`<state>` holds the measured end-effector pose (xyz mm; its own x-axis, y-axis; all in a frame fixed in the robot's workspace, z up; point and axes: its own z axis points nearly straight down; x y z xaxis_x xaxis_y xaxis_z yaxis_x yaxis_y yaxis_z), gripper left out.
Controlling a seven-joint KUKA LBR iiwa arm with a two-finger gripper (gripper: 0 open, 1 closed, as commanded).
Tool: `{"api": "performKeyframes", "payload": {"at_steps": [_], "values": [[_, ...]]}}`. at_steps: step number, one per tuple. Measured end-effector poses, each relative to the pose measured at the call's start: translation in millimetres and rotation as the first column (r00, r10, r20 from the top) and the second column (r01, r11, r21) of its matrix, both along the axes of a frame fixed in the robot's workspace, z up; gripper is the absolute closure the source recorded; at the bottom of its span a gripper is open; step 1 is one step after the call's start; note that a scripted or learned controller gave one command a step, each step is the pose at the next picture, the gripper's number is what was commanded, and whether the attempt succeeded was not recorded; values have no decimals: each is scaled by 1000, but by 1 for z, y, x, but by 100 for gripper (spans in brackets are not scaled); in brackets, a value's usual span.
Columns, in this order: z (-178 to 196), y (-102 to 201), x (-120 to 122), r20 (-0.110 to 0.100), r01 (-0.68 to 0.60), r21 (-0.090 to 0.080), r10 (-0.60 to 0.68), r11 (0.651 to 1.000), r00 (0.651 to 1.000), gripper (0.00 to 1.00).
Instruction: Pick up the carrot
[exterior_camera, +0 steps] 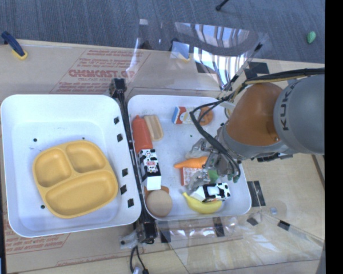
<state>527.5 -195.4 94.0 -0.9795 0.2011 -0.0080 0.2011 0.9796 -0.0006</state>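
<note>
Metal gripper [208, 165] low in right bin [240, 124], at end of grey arm [300, 116] with orange band [254, 116] reaching in from right. Cannot tell how it is set; cables clutter it. Carrot [190, 164] lies on bin floor just left of gripper, touching or nearly so. Banana [201, 204] near bin's front wall, below gripper. Egg [158, 202] at front left corner. Red sausage [141, 134] along left wall. Left bin [23, 113] holds yellow divided plate [75, 177].
</note>
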Motion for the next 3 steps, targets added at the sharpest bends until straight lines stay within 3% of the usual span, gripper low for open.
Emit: {"api": "performKeyframes", "payload": {"at_steps": [1, 2, 3], "values": [[0, -14, 28, -2, 164, 3, -164, 986, 986, 0], [0, -13, 50, -2, 439, 4, -439, 899, 899, 0], [14, -13, 53, 6, 432, 4, -432, 902, 902, 100]]}}
